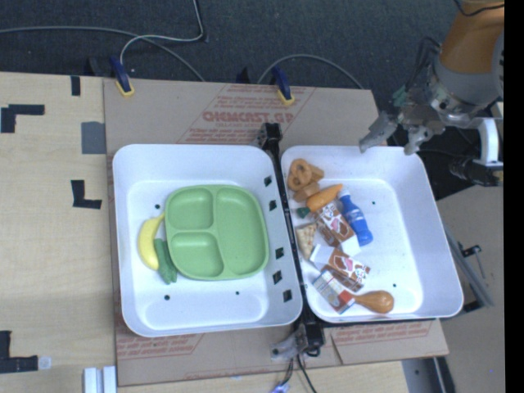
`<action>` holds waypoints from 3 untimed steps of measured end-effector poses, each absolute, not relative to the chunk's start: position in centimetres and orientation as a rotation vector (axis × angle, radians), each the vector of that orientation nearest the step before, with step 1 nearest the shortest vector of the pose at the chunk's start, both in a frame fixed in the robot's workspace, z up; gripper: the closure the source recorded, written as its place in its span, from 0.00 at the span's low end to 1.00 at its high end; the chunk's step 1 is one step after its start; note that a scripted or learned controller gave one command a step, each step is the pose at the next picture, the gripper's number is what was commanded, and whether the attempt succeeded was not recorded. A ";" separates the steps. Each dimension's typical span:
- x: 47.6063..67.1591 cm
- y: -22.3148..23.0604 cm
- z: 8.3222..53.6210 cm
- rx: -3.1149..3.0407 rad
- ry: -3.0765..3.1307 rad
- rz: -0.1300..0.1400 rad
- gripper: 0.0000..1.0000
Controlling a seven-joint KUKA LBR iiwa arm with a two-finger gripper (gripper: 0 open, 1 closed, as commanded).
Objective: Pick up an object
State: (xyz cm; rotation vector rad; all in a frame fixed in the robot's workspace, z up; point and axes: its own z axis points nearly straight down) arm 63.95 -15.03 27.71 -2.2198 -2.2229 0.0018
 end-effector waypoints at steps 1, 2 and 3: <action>60.6 -10.1 15.2 -2.216 -2.221 0.004 0.00; 66.8 -10.6 8.5 -2.222 -2.223 0.006 0.00; 66.8 -10.5 9.5 -2.217 -2.223 0.008 1.00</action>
